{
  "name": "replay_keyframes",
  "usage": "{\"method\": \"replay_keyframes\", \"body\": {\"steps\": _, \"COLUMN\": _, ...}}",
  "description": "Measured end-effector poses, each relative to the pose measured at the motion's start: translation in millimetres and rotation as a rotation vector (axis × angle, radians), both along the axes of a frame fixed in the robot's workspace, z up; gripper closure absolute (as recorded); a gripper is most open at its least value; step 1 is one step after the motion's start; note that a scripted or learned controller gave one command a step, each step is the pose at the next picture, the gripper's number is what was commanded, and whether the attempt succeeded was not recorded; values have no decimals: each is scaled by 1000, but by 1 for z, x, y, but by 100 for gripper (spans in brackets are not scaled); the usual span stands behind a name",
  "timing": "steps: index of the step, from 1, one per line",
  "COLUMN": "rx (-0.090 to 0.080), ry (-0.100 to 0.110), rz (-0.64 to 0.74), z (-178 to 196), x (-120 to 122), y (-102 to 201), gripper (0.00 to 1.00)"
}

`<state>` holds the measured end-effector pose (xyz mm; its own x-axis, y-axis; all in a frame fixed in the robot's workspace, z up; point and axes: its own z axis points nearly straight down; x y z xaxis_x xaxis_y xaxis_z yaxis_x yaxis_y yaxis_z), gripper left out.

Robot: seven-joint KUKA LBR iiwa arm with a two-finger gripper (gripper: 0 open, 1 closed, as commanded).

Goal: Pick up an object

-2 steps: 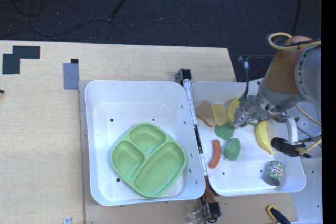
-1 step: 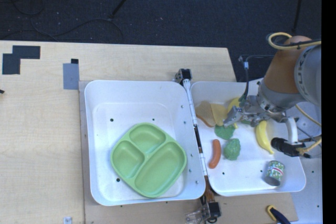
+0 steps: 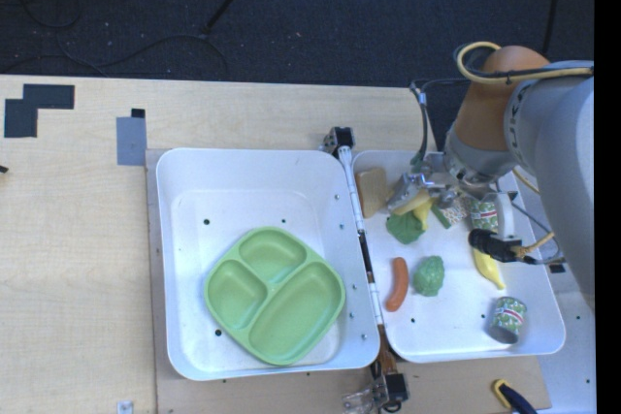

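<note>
My gripper (image 3: pixel 428 193) is low in the back of the right bin (image 3: pixel 543 330), under the grey arm with its orange band. Right at it lie a small yellow piece (image 3: pixel 416 207) and a green leafy toy (image 3: pixel 406 228). A tan block (image 3: pixel 372 187) lies just to its left. Nearer the front are an orange sausage (image 3: pixel 397 283) and a green broccoli head (image 3: pixel 429 275). To the right I see a yellow banana (image 3: pixel 489 268), a green-labelled can (image 3: pixel 484 214) and a second can (image 3: pixel 506 318) on its side. Whether anything is held is hidden.
The left bin (image 3: pixel 184 208) holds a light green divided plate (image 3: pixel 275 295). A ridge with clips (image 3: pixel 354 218) separates the two bins. Bare bench (image 3: pixel 68 257) stretches to the left, with dark floor and cables behind.
</note>
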<state>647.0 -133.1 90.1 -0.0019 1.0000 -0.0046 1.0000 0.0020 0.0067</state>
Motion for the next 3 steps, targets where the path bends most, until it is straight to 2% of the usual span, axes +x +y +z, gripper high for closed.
{"method": "replay_keyframes", "body": {"steps": 1, "rx": 1, "ry": 7, "rz": 3, "z": 7, "x": 0, "y": 0, "gripper": 100}}
{"method": "replay_keyframes", "body": {"steps": 2, "rx": 5, "ry": 9, "rz": -1, "z": 131, "x": -97, "y": 50, "gripper": 100}}
{"method": "replay_keyframes", "body": {"steps": 3, "rx": 5, "ry": 10, "rz": -2, "z": 131, "x": -98, "y": 50, "gripper": 0}}
